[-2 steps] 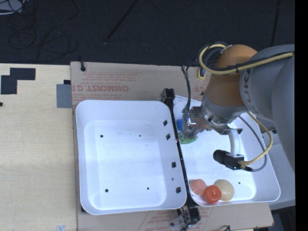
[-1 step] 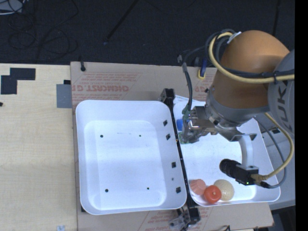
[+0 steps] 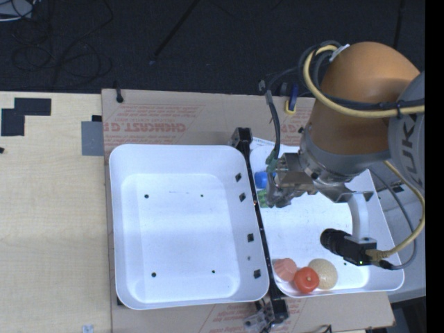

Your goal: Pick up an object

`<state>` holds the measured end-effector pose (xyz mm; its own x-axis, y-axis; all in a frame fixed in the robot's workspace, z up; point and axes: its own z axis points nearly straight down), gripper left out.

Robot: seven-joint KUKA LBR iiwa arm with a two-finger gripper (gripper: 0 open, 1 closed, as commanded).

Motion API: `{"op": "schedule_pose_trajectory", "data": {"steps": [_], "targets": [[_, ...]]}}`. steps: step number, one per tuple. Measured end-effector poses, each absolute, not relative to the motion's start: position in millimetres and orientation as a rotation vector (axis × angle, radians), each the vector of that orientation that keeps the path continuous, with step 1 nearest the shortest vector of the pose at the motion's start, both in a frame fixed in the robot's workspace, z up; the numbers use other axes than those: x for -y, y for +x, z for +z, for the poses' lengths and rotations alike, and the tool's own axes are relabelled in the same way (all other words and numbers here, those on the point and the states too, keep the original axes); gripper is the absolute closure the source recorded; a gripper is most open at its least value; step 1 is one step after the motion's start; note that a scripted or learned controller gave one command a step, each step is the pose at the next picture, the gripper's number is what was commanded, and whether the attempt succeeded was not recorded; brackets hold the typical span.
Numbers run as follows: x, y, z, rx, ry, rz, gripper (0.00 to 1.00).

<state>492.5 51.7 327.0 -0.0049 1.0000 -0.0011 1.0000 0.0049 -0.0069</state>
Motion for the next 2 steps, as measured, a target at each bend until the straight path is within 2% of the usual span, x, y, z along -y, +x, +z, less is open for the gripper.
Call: {"op": "schedule_pose_trajectory", "data": {"steps": [1,2], "targets": [[-90.0,512.9,354.2,2.226,-2.216,-0.001,1.00],[-152.8,473.1,301.3,2.224,-2.208,0.013,1.00]]}}
